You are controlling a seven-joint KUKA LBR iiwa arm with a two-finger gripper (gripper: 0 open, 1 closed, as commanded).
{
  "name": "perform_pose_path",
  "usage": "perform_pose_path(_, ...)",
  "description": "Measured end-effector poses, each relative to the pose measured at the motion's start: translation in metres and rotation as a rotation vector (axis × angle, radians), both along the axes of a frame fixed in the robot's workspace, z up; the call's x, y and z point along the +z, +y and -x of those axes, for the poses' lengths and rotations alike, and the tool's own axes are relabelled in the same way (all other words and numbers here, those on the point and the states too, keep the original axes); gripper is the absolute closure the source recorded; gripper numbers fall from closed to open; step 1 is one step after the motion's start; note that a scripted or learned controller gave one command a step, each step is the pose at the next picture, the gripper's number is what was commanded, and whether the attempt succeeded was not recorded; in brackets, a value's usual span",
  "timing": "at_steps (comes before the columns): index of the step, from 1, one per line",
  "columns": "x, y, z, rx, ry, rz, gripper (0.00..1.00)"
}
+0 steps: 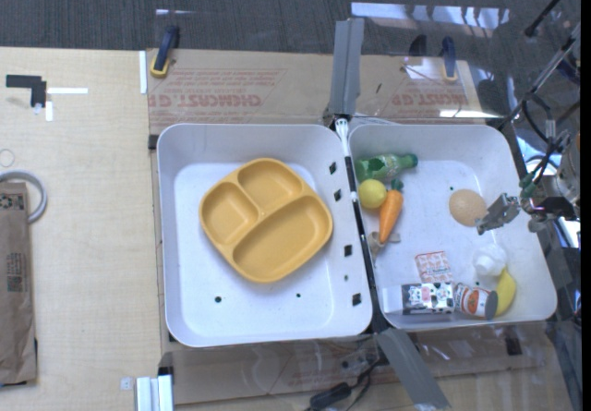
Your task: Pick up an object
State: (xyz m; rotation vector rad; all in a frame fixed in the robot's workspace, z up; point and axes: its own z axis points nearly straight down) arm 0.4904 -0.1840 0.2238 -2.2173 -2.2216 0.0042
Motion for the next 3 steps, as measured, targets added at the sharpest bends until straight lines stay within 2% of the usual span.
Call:
perform_pose_path(1,-0.076,-0.013,-0.055,0.186,-0.003,0.000,0.00)
perform_pose_path(2,-0.133,-0.031,-0.102,0.194,-0.003,-0.009,0.00)
perform_pose_path(3,-0.121,-0.036,-0.102,0.191,-0.008,0.001,1.00)
